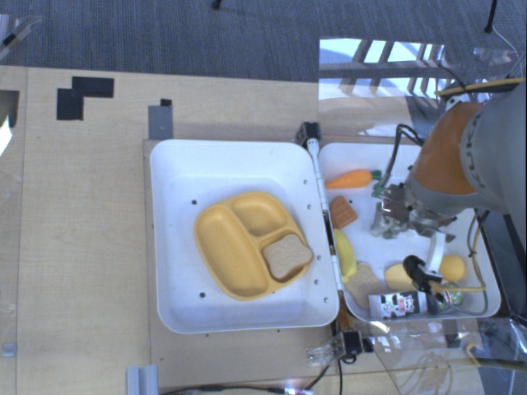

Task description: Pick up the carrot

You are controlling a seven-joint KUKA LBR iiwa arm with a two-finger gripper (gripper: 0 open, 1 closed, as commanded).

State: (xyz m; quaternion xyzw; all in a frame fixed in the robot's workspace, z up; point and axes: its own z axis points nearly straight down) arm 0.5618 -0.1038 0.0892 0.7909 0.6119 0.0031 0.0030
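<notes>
Camera view, carrot (349, 179) just beside claw (385, 217)

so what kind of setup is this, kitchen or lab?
Likely a lab pick-and-place bench, not a kitchen: two shallow white plastic bins on a plywood benchtop, toy food like the orange carrot and yellow divided tray, grey carpet floor.

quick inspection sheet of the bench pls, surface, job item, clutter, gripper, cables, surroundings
surface: wooden bench bearing two white bins, left bin and right bin
job's things: carrot lying in the right bin's far left corner, apart from the gripper
clutter: yellow divided plate with a bread slice in the left bin; cracker, banana, bottle and yellow fruit in the right bin
grippers: gripper low over the right bin, right of the carrot
cables: wires at the near edge
surroundings: grey carpet
</notes>
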